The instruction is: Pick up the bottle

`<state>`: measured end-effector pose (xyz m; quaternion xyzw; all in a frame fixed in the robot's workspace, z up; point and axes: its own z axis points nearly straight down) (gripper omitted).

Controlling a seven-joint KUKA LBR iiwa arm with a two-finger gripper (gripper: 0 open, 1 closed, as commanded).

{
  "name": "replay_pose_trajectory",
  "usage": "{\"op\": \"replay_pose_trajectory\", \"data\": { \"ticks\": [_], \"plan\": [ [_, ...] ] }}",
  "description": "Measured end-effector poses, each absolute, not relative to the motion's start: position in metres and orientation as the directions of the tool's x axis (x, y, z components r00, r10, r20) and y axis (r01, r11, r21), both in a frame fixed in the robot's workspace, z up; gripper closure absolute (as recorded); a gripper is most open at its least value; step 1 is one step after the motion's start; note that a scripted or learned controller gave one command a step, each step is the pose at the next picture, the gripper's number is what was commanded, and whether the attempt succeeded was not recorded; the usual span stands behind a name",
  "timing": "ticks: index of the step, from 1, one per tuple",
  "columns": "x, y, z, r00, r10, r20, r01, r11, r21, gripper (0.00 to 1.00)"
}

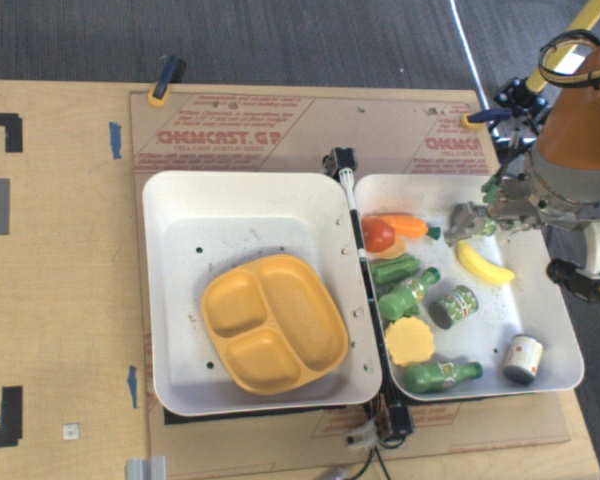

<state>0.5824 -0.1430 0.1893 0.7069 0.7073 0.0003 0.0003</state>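
Note:
A green bottle [441, 374] lies on its side near the front edge of the right bin [560, 353], its cap pointing right. A second green bottle [412, 291] lies tilted in the middle of that bin, beside other green pieces. My gripper [469, 222] hangs over the back of the right bin, just above the banana [485, 264] and right of the carrot [410, 226]. It is well apart from both bottles, and nothing shows in it.
The right bin also holds a red tomato [379, 234], a green vegetable [392, 267], a green can [458, 304], a yellow round piece [410, 341] and a small white can [523, 358]. The left bin [180, 218] holds a yellow divided plate [273, 321].

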Motion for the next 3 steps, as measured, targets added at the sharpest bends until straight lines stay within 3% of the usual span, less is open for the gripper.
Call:
{"op": "replay_pose_trajectory", "data": {
  "ticks": [1,2,3],
  "plan": [
    [0.527,-0.107,0.094,0.083,0.997,0.000,0.997,-0.083,0.001,0.00],
    [0.587,-0.105,0.089,0.480,0.877,0.000,0.877,-0.480,0.007,0.00],
    [0.599,-0.039,0.185,0.557,0.830,0.000,0.830,-0.557,-0.002,0.00]
  ]
}}
